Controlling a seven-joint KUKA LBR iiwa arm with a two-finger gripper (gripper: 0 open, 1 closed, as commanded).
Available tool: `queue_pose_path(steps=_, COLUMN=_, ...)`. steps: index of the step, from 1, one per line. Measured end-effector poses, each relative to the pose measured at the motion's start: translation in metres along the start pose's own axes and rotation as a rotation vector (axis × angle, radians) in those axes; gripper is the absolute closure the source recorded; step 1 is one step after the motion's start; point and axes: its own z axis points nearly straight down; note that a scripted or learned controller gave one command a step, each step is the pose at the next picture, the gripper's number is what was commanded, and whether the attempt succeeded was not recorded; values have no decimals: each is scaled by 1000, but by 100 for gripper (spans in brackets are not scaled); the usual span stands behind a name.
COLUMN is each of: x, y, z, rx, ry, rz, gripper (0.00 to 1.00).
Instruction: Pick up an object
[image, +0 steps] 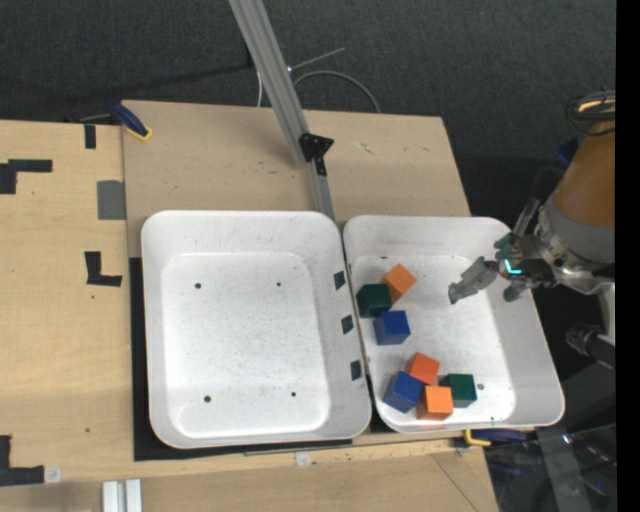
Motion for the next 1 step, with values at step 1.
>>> queue_pose_path(steps=1, x=0, y=1, z=-2, rx=-4, ry=-1, rz=-1, gripper=0)
